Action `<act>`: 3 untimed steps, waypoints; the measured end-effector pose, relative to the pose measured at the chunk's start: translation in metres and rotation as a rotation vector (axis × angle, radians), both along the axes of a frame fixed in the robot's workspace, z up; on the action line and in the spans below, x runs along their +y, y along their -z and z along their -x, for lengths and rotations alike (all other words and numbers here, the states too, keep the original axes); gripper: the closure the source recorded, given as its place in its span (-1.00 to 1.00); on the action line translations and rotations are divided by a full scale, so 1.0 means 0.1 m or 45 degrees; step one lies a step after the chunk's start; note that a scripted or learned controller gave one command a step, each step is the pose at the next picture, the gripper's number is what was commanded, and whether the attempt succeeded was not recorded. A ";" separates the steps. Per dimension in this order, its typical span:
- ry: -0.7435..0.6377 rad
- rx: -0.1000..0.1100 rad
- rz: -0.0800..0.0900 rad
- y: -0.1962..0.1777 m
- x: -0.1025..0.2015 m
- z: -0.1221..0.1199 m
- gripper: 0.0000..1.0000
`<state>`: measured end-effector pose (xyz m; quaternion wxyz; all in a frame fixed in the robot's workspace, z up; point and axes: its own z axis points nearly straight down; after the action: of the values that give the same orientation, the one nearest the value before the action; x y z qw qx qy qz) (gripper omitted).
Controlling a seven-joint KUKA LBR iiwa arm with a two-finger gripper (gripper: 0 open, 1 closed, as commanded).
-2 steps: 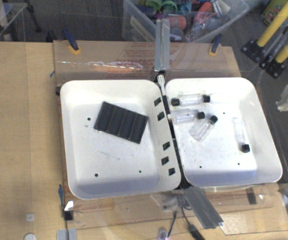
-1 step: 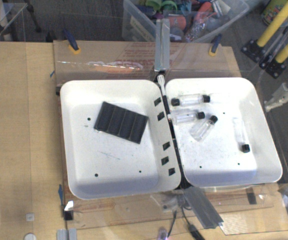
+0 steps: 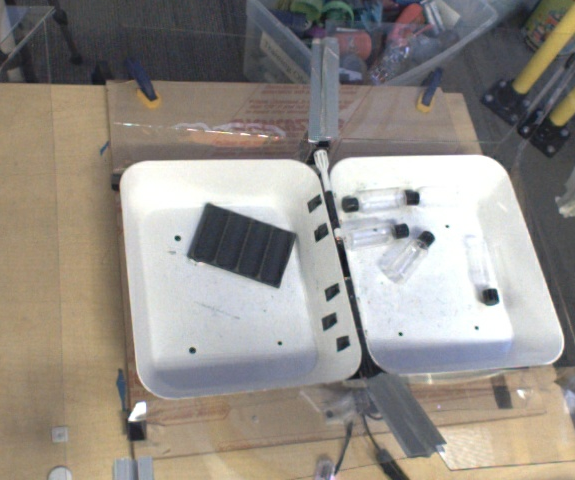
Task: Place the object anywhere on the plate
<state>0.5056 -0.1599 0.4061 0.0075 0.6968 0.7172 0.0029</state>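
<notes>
In the camera view, the wooden counter [image 3: 37,268] carries two shallow white plastic bins. A dark grey rectangular ribbed plate [image 3: 242,245] lies flat and slightly skewed on the floor of the left bin [image 3: 217,318], well clear of its walls.

The right bin [image 3: 437,318] holds four small clear plastic vials with black caps, all lying on their sides. The top vial [image 3: 379,200] lies crosswise near the bin's far edge, and the second vial [image 3: 372,234] is just below it. The slanted vial [image 3: 405,256] is close beside the second one, though I cannot tell whether they touch. The lone vial [image 3: 479,268] lies apart towards the right wall, its cap pointing to the near side.

The task's object is most likely one of these vials, and none is on the plate yet.

They look light, stiff and smooth, so on their sides they would probably roll or squirt away under an off-centre pinch. The best hold seems to be across the middle of the barrel, with the fingers closing square to its long axis. The lone vial looks the easiest pick because it has clear space on both sides. The plate's ribs may help stop a released vial from rolling off.
</notes>
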 end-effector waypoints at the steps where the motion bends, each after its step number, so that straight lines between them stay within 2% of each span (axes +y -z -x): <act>1: 0.000 0.000 0.000 0.00 0.00 0.00 -1.00; 2: -0.001 -0.005 0.002 -0.11 0.00 -0.01 1.00; 3: -0.251 0.015 -0.002 -0.30 -0.65 0.26 1.00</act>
<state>0.4799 -0.2246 0.4356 0.0026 0.6230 0.7822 0.0002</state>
